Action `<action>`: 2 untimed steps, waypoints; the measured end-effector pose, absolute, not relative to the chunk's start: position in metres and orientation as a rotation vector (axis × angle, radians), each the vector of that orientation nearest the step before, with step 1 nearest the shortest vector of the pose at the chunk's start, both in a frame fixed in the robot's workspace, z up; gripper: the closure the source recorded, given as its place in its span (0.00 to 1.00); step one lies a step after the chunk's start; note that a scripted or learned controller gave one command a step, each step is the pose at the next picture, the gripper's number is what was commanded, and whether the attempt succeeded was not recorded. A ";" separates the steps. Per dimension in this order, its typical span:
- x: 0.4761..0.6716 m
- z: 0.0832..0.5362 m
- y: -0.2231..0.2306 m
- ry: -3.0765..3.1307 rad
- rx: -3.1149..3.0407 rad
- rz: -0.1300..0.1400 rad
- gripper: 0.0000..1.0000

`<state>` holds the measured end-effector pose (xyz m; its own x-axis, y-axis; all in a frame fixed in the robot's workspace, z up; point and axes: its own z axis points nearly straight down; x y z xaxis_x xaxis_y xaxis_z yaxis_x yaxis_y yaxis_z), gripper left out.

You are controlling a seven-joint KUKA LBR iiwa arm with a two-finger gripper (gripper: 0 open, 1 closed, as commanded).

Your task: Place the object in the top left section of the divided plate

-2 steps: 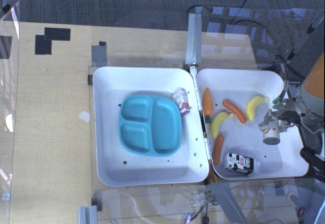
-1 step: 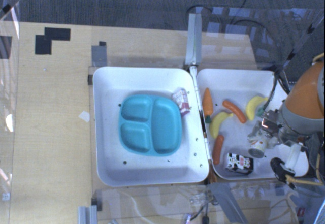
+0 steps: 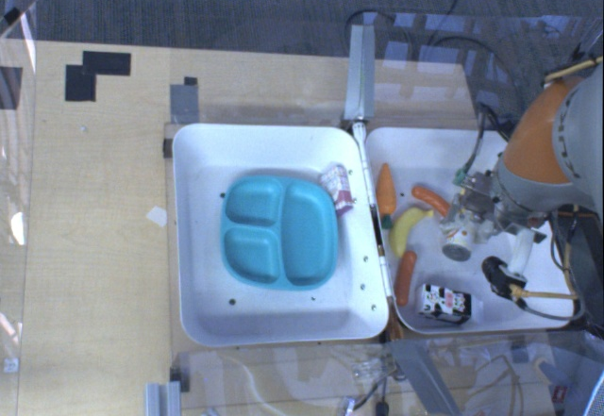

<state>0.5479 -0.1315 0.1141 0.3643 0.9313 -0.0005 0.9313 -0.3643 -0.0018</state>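
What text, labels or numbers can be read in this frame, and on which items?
None can be read.
Crumpled wrapper by the blue divided plate: red and white print, too blurred.
Black box in the right bin: white marks, too small.
Black patches on the bench: no lettering visible.
Carrots and banana: no labels visible.

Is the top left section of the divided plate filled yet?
Empty. The divided plate shows bare blue in its top left section; a wrapped packet lies beside its rim.
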 end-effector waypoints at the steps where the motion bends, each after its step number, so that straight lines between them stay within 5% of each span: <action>1: 0.571 0.091 -0.190 -1.812 -2.587 -0.017 1.00; 2: 0.599 0.090 -0.198 -1.932 -2.494 -0.012 1.00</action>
<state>0.5993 -0.1983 0.0903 0.2500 0.9682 -0.0021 0.9681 -0.2500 0.0147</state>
